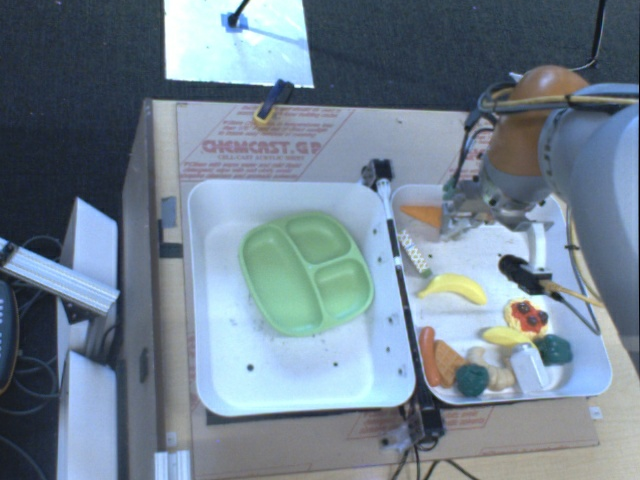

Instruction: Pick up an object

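While the grey arm [590,158] reached in from the right, its hand [458,220] hung low over the far corner of the right bin [592,370], just beside an orange wedge [424,215] that lay on the bin floor near the divider between the two bins. Whether the hand was open or closed could not be told from this angle, and nothing could be seen held in it; whether it touched the wedge was also unclear. Nearer the camera in the same bin lay a yellow banana [452,288], apart from the wedge, with a small white speckled strip [413,252] between them along the divider. At the bin's near end a cluster of toy foods sat close together: a round yellow piece with red topping [527,316], two green broccoli pieces [554,348] [472,379], a reddish sausage [428,348] and a white block [528,365]. The left bin [215,298] held a pale green divided plate [305,273], lying flat and turned at a slant. Both bins rested side by side on the tabletop [300,143].
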